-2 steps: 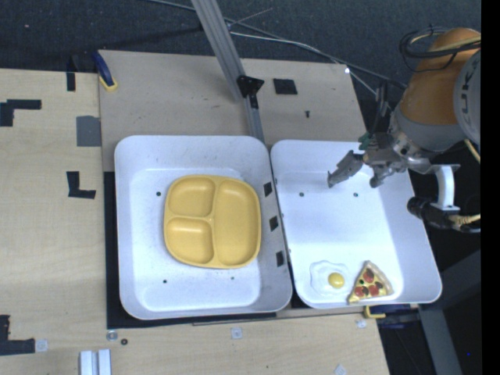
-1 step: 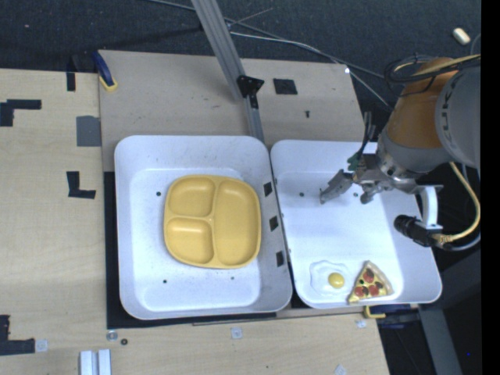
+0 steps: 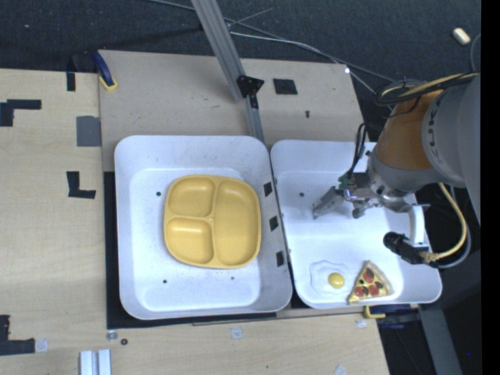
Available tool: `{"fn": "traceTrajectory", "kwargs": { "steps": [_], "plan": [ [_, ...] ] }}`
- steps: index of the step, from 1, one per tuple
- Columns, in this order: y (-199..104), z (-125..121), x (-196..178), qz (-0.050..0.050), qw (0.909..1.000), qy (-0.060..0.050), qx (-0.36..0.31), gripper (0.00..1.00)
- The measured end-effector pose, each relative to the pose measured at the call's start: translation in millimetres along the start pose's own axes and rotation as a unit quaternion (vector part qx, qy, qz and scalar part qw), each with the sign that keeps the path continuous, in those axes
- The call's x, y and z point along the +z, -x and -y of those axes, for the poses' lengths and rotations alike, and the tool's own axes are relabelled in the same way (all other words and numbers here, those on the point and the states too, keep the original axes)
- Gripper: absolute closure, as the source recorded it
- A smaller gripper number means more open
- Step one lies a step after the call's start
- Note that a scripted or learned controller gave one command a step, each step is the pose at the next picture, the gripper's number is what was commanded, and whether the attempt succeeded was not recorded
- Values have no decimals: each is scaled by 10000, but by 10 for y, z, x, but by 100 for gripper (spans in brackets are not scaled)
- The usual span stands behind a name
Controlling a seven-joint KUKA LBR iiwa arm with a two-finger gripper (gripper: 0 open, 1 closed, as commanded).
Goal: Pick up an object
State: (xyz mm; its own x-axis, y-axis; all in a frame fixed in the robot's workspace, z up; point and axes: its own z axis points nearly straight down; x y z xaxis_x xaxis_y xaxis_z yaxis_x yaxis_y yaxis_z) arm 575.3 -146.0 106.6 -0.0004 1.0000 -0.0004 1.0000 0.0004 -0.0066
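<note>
Right now my arm (image 3: 426, 135) reaches in from the right, its orange band above the wrist, and bends down over the right bin (image 3: 301, 156). My pincer (image 3: 328, 205) hangs low above the bare white floor of that bin's upper half, pointing left toward the divide between the bins. Its fingers stand spread apart, with nothing between them.

Near the front wall of the same bin lie a toy fried egg (image 3: 330, 277) and, just beside it to the right, a toy pizza slice (image 3: 369, 283); both are well apart from my pincer. A yellow divided plate (image 3: 212, 221) sits in the middle of the left bin (image 3: 141, 151).

Both bins rest on a pale wooden surface (image 3: 47, 209) marked with dark tape pieces. A grey metal bar (image 3: 223, 41) slants down from the top toward the bins, and thin cables trail across the dark floor (image 3: 351, 6) behind.
</note>
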Motion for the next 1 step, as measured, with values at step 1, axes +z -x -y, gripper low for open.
{"fn": "traceTrajectory", "kwargs": {
  "steps": [1],
  "plan": [
    [1,-9,209,9,10000,35,-4,0]
  ]
}}
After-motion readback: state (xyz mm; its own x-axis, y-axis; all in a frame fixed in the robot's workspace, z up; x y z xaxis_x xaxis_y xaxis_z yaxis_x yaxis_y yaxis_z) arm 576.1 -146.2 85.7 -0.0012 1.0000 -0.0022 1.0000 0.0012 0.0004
